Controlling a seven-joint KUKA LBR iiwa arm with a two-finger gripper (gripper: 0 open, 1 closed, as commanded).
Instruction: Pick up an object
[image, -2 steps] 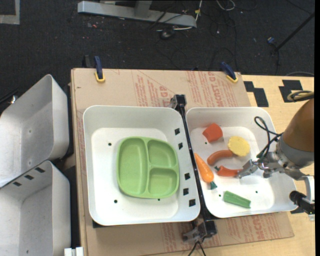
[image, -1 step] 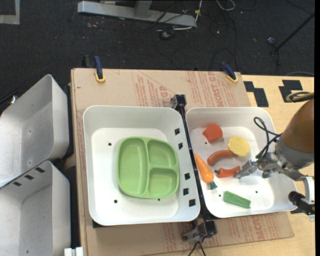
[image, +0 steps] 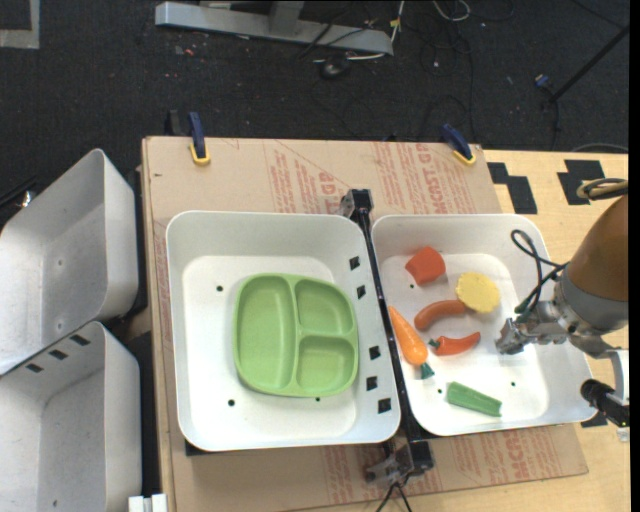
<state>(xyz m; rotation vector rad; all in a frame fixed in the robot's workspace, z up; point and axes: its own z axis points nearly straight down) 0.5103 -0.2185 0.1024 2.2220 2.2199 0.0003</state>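
Over on the right-hand bin (image: 530, 232) we've got the gripper (image: 510, 338) hanging low near the bin's right side, and honestly we can't tell how the claw is set from this angle, it's just a dark blurry lump under the wrist. Nothing looks caught in it.

Candidates are all in that same bin: a yellow piece (image: 478, 292), a red-orange chunk (image: 426, 264), a brown sausage (image: 441, 313), a red chili (image: 456, 344), a carrot (image: 408, 337) lying along the bin's left wall, and a green piece (image: 472, 398) toward the front. The left bin (image: 200, 250) just has the green divided plate (image: 297, 334), not really graspable.

Our take: the red chili is closest to the gripper, just to its left, so we'd go for that. But it sits almost touching the sausage, so we'd want to come down with the fingers across its narrow width and not clip the neighbour. The green piece is the safer bet, since it lies well apart from everything.
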